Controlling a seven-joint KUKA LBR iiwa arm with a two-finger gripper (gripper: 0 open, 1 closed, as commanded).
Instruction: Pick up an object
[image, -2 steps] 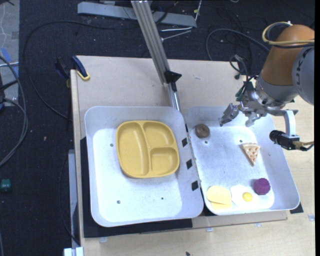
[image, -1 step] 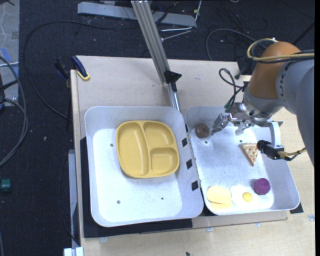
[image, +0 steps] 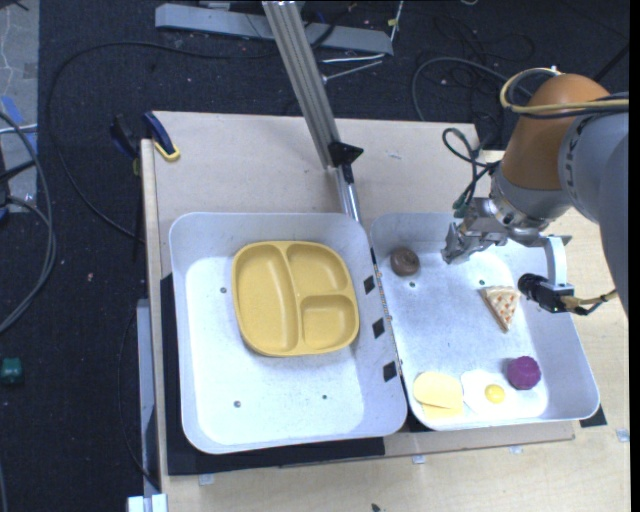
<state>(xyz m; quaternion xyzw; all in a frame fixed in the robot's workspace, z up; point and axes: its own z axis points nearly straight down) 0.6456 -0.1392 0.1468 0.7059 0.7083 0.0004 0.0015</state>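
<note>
The right bin (image: 440, 320) holds a small brown round piece (image: 404, 262) at its far left, a pizza slice (image: 501, 305) near the middle right, a purple ball (image: 523, 373), a fried egg (image: 489, 393) and a pale yellow disc (image: 438, 391) along the near edge. My gripper (image: 458, 250) hangs over the far part of this bin, just right of the brown piece and apart from it. Nothing shows between its fingers.
The left bin (image: 200, 400) carries a yellow divided plate (image: 295, 297). A metal pole (image: 312, 90) slants in from the top to the gap between the bins. Black clips (image: 378, 325) line the seam. Cables trail from the wrist at the right.
</note>
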